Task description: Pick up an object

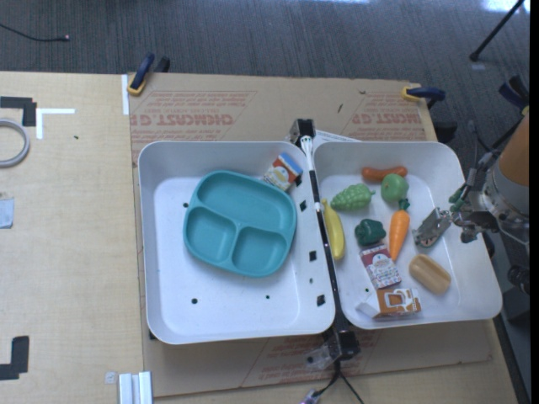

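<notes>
Resting on cardboard point(202, 108) over a wooden bench point(67, 225), 2 bins point(160, 310), grey carpet point(253, 23), pincer point(431, 228) state unclear

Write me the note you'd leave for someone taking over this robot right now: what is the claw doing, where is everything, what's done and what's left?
Gripper: low over the right bin, near its right side, nothing visibly between its fingers; open or shut is unclear.
Right bin: carrot just left of the gripper, bread roll just below it, plus banana, green toy vegetables and small cartons.
Left bin: teal divided plate and a small packet at the back.
Done: arm has reached in. Left: grasp and lift one object.
</notes>
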### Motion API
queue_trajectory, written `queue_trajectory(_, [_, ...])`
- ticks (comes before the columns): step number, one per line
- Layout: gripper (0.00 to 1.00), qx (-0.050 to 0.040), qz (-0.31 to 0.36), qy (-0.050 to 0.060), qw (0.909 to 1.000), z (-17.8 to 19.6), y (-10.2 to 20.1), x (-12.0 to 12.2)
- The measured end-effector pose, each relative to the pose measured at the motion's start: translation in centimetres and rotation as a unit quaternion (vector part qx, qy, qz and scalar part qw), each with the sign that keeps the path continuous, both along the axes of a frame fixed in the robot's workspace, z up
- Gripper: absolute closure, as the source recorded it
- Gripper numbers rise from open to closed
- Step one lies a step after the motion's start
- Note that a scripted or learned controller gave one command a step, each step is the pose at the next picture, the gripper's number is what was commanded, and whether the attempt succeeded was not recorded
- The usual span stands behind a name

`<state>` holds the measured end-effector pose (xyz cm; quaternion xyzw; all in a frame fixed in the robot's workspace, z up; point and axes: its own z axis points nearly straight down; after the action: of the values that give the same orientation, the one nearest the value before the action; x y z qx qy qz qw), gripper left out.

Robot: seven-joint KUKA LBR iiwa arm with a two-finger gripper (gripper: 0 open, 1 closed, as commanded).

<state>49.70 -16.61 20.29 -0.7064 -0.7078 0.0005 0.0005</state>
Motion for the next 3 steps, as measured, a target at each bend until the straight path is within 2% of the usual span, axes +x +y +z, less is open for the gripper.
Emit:
queue_trajectory(1, [0.0, 0.0002, -0.002, 0.0, 1.0, -9.14, 4.82, 2.62])
queue_trajectory(2, [1.0, 0.0001, -0.003, 0.0, 1.0, -8.18, 4.78, 2.67])
queue_trajectory(3, [0.0, 0.0, -0.003, 0.0, 1.0, -8.18, 4.78, 2.67])
